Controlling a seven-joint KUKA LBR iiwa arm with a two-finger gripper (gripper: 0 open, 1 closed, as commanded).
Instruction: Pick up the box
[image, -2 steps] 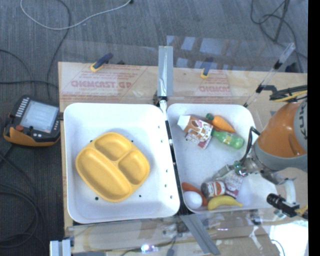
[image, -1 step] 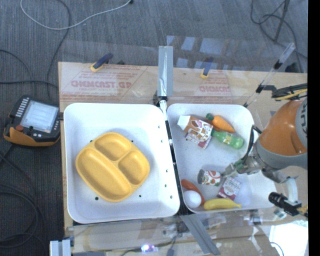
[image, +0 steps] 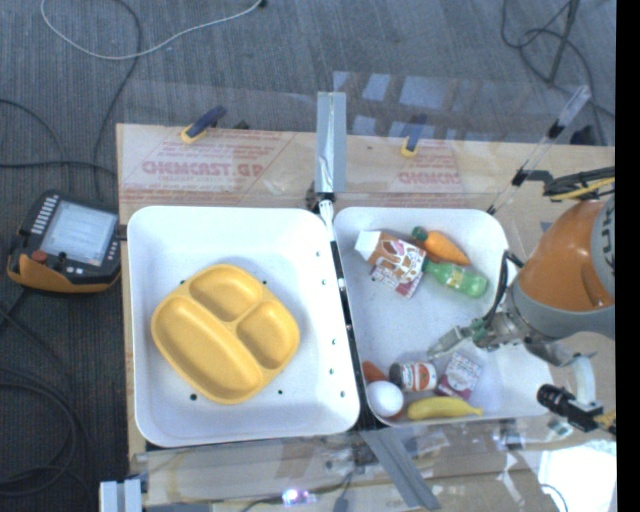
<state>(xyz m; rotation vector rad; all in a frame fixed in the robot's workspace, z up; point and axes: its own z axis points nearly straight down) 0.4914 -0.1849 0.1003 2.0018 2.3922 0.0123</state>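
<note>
Dark grey carpeted floor (image: 250, 60) all round, ribbed in texture, crossed by loose cables. On it, a pale plywood worktop (image: 230, 165) with faded red print, reaching far left of and above the hand (image: 462, 340). Well left of the hand, a shallow white bin (image: 150, 240), smooth plastic with rounded corners, carrying a glossy yellow tray (image: 225, 332) moulded into three hollows, with bare white floor on every side. Around the hand, the second white bin (image: 490, 225), touching the first along a dark seam. Right of the hand, the arm (image: 570, 270), rounded orange over matt grey. Far left, off the worktop, a black and orange pendant (image: 65, 240) with a pale screen. Hand low over the bin's right middle, metal and slender; whether apart or together, cannot tell; nothing seen clamped. Up and left of the hand, well apart from it, the box (image: 398, 262): a flat-sided carton, white, brown and orange, lying tilted. Just right of the box, a tapered orange carrot (image: 445, 246) and a green bottle (image: 455, 280). Open white floor between the box and the hand. Just below the hand, a small pinkish packet (image: 462, 372); beside it a red-labelled can (image: 415, 376), a curved yellow banana (image: 445, 408) and a white egg (image: 384, 398), crowded against the near rim.
</note>
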